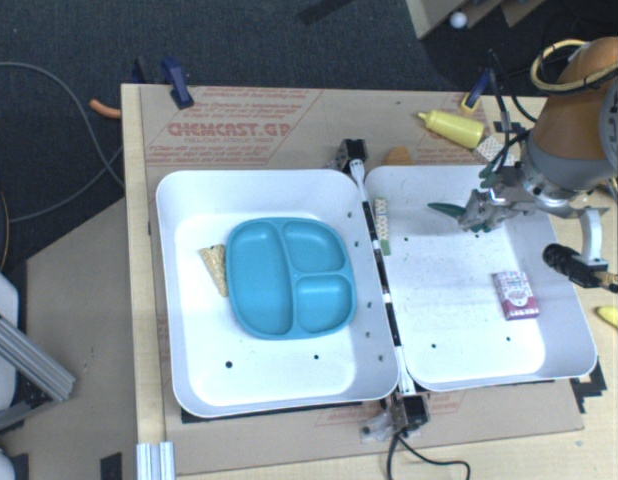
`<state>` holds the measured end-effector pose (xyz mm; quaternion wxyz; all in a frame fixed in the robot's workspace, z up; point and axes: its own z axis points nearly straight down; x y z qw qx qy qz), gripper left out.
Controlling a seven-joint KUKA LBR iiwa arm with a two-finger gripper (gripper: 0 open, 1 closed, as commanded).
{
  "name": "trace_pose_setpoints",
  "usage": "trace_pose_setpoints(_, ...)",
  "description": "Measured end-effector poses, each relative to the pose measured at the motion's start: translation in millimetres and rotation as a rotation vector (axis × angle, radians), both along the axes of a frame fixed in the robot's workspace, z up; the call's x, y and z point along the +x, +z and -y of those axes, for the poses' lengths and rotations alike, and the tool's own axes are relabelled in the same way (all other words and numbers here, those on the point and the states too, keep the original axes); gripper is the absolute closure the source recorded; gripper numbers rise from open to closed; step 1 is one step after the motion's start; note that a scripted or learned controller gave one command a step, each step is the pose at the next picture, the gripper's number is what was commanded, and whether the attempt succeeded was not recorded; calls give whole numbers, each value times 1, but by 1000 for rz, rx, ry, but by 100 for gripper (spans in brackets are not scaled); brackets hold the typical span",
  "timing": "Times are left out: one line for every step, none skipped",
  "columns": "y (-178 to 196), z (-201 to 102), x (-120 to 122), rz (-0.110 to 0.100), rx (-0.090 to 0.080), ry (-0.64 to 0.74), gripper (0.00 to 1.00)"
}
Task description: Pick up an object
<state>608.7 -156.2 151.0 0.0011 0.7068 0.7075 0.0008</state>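
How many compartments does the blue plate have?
3. The blue plate in the left bin has one long compartment along its left side and two smaller ones on its right, one upper and one lower.

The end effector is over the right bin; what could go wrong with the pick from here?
1. The end effector sits near the right bin's far rim, away from the small pink packet, so it may close on nothing.
2. The packet lies flat; the grip could slip off it.

Blue divided plate (289,276), pink patterned packet (515,295), white bins (179,268)
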Motion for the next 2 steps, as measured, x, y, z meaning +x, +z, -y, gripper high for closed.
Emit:
trace_pose_setpoints(53, -20, -46, -4, 2, -1, 100)
trace_pose_setpoints(33, -68, -1, -1, 1, 0, 100)
